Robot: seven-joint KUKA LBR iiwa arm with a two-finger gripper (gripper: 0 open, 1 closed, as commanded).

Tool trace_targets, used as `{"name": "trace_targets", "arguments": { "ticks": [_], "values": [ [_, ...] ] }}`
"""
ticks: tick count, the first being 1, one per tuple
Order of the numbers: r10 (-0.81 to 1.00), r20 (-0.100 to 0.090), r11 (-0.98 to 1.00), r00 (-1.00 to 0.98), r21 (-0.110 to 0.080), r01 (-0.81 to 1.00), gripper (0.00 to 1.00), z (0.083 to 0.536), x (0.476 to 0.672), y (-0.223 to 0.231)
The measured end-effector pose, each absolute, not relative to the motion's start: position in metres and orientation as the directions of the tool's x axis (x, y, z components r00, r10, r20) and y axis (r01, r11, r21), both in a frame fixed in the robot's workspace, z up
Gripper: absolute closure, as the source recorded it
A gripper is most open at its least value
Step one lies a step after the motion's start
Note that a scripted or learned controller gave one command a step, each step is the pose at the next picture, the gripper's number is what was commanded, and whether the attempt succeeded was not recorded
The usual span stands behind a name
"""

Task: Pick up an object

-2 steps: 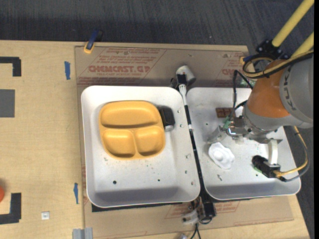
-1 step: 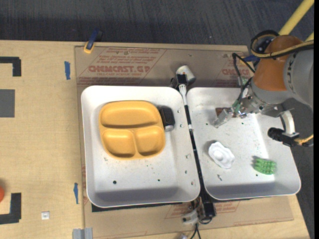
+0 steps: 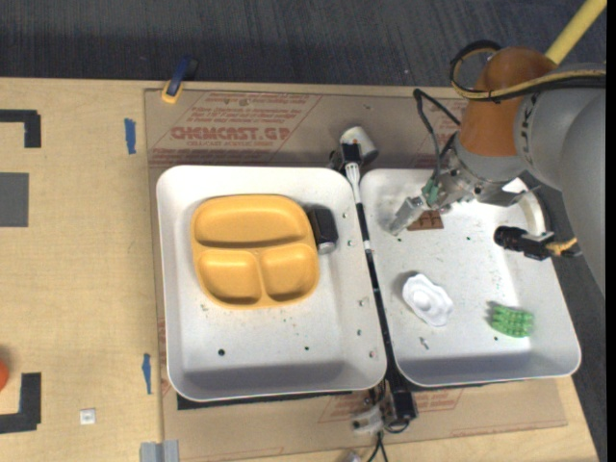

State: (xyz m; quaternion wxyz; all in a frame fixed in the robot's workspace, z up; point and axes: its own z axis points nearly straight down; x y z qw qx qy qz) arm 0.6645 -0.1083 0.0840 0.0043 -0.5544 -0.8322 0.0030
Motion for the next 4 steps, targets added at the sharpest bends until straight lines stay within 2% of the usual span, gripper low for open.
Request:
{"name": "trace_targets", "arguments": {
  "ticks": [1, 2, 3, 4],
  "values": [
    [0.918, -0.001, 0.396, -0.396, 0.001, 0.918, 0.00, 0.085, 0.582, -0.108],
    [0.940, 0.001, 0.342, -0.342, 0.000, 0.940, 0.00, 0.085, 0.500, -0.100],
    [0.953, 0.000, 0.304, -0.304, 0.002, 0.953, 0.00, 0.085, 0.480, -0.099],
    [0.951, 0.000, 0.309, -0.309, 0.002, 0.951, 0.00, 0.085, 0.513, -0.098]
  ]
}}
